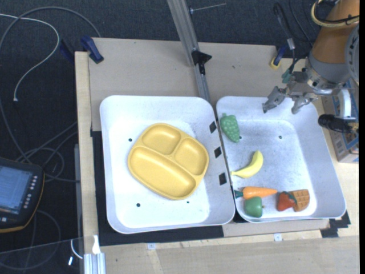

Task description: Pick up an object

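Note:
In the right bin lie a green bunch of grapes at the left wall, a yellow banana in the middle, and an orange carrot, a green pepper and a red strawberry beside a brown waffle piece along the front. My gripper hovers over the bin's back edge, open, with nothing between its fingers. It is well behind and to the right of the banana.
The left bin holds a yellow divided plate. A metal pole slants across the back of the bench between the bins. Cables and a tablet lie on the floor at the left.

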`<state>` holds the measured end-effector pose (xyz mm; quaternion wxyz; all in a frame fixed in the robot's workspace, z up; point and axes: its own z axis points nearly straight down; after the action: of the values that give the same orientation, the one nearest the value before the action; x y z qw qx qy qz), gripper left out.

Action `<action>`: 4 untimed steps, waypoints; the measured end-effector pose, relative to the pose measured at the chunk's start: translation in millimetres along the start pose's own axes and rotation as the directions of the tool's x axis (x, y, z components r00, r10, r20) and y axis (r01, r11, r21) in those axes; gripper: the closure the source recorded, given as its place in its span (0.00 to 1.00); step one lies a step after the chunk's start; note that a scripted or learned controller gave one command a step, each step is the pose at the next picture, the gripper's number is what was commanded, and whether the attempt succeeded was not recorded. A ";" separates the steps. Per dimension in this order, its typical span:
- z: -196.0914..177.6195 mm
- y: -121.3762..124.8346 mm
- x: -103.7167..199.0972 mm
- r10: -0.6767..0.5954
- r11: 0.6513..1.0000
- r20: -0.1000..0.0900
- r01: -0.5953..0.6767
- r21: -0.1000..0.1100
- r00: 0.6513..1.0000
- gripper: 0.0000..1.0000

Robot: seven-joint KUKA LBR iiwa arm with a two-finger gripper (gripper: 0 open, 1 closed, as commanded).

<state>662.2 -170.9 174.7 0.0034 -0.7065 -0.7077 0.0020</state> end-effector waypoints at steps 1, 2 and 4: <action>48.9 5.6 7.8 0.000 1.000 0.000 0.000 0.000 1.000 0.00; 84.1 5.3 8.6 0.000 1.000 0.001 0.000 -0.002 1.000 0.00; 7.2 11.3 1.5 0.001 1.000 0.004 -0.001 -0.016 1.000 1.00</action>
<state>673.4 -169.3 167.4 -0.0039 -0.7067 -0.7075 -0.0022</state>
